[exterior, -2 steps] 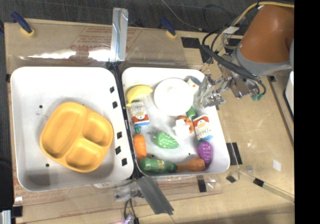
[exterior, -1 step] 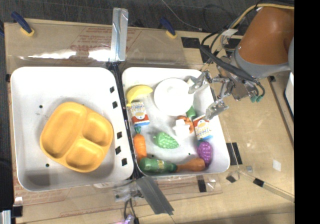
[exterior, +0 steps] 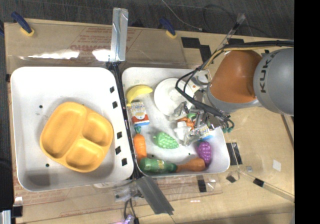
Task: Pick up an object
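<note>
One purple grape bunch (exterior: pixel 204 151) just beside the tool (exterior: pixel 192 127), finger state unclear

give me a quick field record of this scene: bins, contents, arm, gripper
left bin: shallow white bin holding a yellow plastic divided tray
right bin: shallow white bin with toy foods
right bin contents: yellow banana, orange carrot, green bottle, purple grapes, white round plate
arm: grey, orange band, reaching in from the right
gripper: gripper low over the right bin's middle; grasp unclear
</note>
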You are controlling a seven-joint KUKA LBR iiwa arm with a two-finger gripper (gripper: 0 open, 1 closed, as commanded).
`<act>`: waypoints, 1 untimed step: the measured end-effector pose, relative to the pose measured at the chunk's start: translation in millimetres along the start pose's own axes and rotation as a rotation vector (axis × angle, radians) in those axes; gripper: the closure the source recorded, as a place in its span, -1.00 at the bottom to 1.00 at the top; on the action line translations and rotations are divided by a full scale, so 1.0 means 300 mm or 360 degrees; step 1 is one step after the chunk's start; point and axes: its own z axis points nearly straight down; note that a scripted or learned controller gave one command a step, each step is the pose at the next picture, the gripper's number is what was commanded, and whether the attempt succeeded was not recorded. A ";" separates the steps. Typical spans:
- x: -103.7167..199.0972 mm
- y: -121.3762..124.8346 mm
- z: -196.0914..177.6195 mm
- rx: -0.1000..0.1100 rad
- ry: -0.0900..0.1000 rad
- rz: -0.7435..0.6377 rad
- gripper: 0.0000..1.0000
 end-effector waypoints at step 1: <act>-0.007 0.003 -0.036 0.0001 -0.0004 -0.0009 1.00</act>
